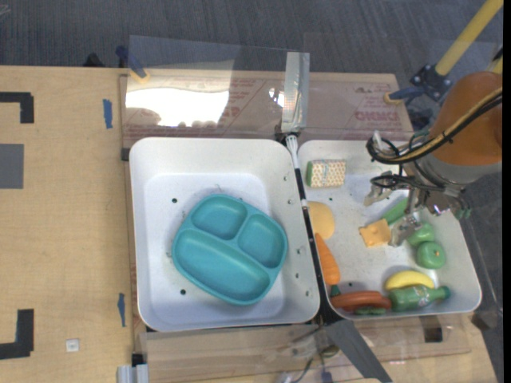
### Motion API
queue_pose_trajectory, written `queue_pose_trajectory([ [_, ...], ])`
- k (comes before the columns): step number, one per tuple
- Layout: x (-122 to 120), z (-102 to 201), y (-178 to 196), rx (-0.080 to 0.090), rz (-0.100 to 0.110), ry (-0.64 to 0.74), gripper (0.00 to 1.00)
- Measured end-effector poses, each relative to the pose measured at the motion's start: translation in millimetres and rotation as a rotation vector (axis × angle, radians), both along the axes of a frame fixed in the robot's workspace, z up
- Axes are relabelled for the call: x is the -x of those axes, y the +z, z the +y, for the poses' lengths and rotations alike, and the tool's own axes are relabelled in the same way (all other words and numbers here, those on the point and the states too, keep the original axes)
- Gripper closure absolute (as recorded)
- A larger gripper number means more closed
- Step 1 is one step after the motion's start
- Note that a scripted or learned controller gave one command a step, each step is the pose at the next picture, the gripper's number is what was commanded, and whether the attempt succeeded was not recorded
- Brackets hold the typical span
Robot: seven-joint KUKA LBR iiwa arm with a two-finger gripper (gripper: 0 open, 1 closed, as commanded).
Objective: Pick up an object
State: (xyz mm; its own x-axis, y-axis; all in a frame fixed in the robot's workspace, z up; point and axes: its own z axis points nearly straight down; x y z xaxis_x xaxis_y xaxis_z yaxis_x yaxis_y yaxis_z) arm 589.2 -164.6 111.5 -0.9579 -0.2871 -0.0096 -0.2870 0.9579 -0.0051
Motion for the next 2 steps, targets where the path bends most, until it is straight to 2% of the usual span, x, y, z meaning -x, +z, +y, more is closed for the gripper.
queue_pose_trajectory([
  [1, 17, 68, -22, -0.003, -0.003, 0.065, 0.00],
  [2, -34, 50, -22, -0.004, -0.003, -0.113, 0.00],
])
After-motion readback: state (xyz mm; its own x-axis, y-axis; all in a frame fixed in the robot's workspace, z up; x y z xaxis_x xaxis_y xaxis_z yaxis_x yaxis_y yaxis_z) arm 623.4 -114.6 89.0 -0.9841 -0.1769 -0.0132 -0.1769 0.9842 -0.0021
